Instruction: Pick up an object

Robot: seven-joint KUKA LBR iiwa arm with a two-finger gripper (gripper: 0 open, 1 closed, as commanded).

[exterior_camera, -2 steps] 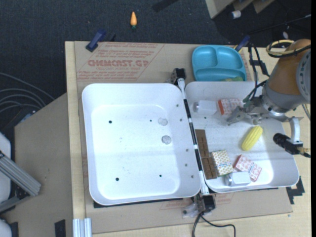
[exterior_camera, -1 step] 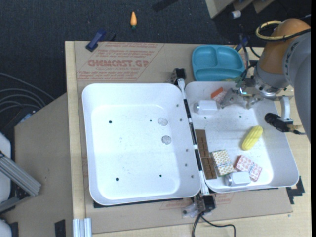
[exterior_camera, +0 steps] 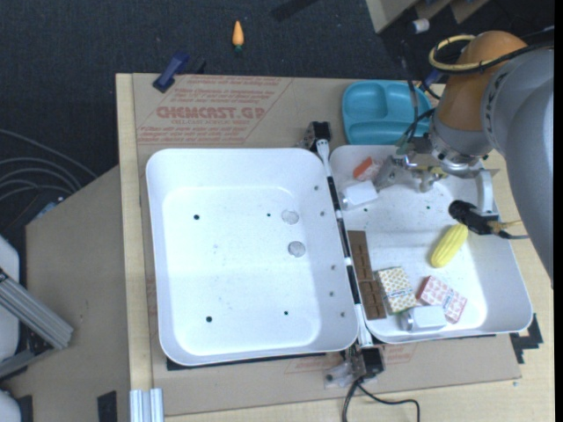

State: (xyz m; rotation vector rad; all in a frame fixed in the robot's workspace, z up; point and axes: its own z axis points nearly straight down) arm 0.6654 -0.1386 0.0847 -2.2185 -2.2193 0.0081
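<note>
Camera view, left bin (exterior_camera: 176, 236): white, holds two small discs (exterior_camera: 293, 233).
Right bin (exterior_camera: 506, 293): white block (exterior_camera: 359, 193), yellow corn (exterior_camera: 448, 245), patterned packets (exterior_camera: 442, 297).
Gripper (exterior_camera: 413, 170): over right bin's far end; grip possibly open, can't tell.

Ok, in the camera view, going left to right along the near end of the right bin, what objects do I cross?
Brown bar → yellow patterned packet → grey-white block → red patterned packet. The yellow corn lies farther back, at about the red packet's position.
</note>
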